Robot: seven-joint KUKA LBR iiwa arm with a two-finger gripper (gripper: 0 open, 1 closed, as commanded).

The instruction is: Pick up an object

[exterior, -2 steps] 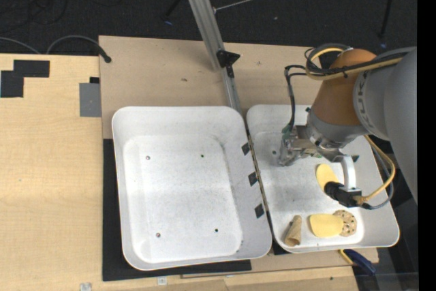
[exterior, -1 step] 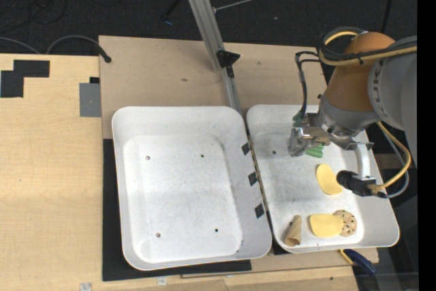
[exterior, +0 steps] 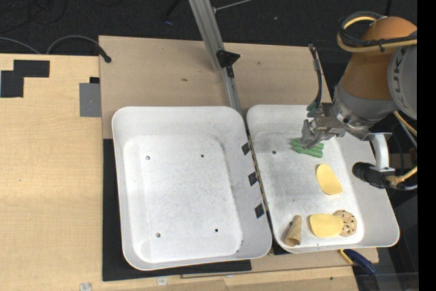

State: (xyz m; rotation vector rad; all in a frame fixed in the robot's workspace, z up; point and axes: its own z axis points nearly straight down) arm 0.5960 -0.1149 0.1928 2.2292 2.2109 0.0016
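Gripper point(exterior: 314, 140) is down at green obj point(exterior: 308, 147) in right bin point(exterior: 381, 232), fingers' state I cannot tell; lift is not done yet.

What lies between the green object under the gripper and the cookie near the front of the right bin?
In the camera view, a yellow piece lies between the green object and the cookie; otherwise bare bin floor.

Wooden bench point(exterior: 48, 146) with two white bins point(exterior: 178, 186) point(exterior: 371, 228) side by side

Green object point(exterior: 308, 147) partly under the gripper point(exterior: 314, 138) (fingertips indistinct).
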